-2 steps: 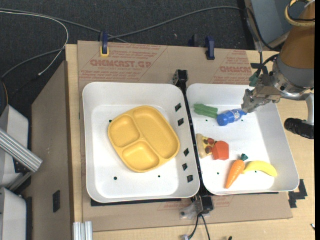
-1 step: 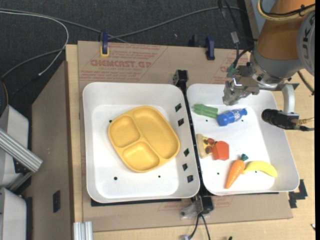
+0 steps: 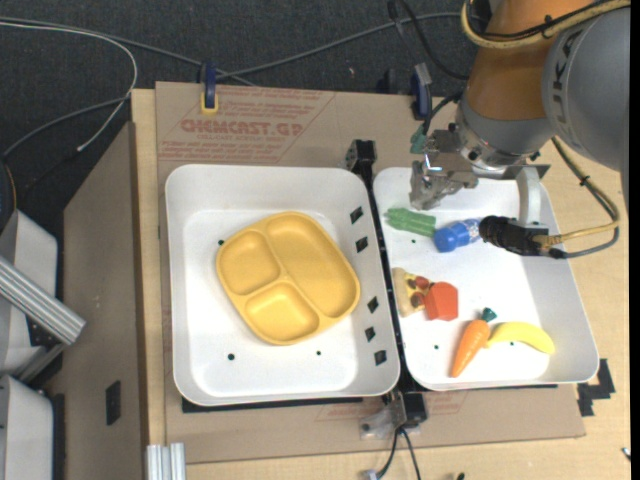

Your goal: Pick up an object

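The gripper (image 3: 437, 190) hangs just above the green object (image 3: 411, 221) (the blue bottle (image 3: 458, 235) lies beside it) in the right bin (image 3: 568, 298); jaw state cannot be told.

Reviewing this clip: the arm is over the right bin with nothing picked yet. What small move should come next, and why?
Probably a short descent. The hand hovers at the right white bin's upper left, just above the green plastic toy lying beside the blue bottle-shaped toy. Nothing sits in its grip, so lowering onto the green piece seems the nearest chance.
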Tool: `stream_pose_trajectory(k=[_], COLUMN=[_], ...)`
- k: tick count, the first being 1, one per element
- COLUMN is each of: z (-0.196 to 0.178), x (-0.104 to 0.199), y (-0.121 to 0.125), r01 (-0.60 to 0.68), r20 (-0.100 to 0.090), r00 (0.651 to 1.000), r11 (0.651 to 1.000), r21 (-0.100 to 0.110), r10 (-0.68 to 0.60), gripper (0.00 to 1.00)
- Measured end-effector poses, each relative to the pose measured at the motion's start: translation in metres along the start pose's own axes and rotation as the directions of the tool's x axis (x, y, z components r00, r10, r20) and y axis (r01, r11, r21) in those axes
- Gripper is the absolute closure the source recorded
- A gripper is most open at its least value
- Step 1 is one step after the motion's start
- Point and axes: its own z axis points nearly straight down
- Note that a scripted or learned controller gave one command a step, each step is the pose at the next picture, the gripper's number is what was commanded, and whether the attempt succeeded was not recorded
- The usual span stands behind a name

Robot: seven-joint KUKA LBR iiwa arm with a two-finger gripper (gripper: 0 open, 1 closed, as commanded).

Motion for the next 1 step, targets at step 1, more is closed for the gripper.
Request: stream_pose_trajectory(k=[1], z=[0.0012], x=[0.0570], y=[0.0223], r01=[0.000], r20=[0.000], r00=[1.000], r11=[1.000], r21=[-0.004], r10=[0.000], gripper=[1.00])
